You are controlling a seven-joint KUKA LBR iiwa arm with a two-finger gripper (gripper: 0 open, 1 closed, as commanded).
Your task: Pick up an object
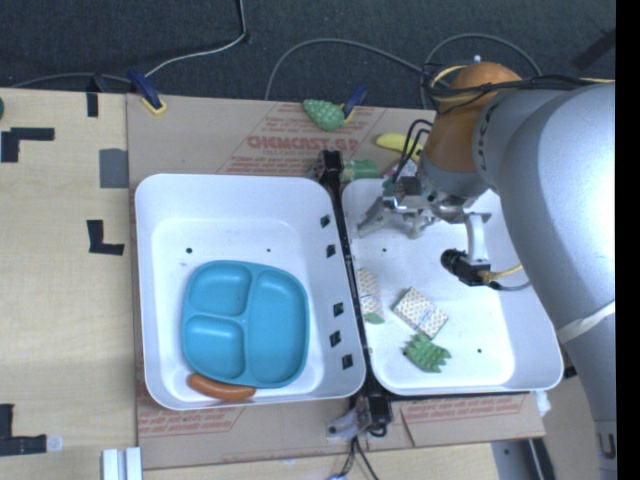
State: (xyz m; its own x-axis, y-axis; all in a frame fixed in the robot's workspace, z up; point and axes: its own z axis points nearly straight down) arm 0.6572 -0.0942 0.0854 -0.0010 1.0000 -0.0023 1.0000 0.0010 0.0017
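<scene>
My gripper (398,218) hangs over the far part of the right bin (500,363), close to the divider. Its fingers (371,217) stand spread open, and I see nothing between them. Nearer the front of that bin lie a white patterned block (421,311), a green leafy piece (427,353) and a small pale patterned piece (369,296) by the left wall. The left bin (160,268) holds a blue divided plate (245,321) with an orange sausage-shaped piece (221,388) at its front edge.
Behind the bins on the cardboard lie a green object (325,114) and a yellow one (393,141). Black clips (340,313) line the wall between the bins. The grey arm (560,198) covers the right bin's far right side; cables run behind.
</scene>
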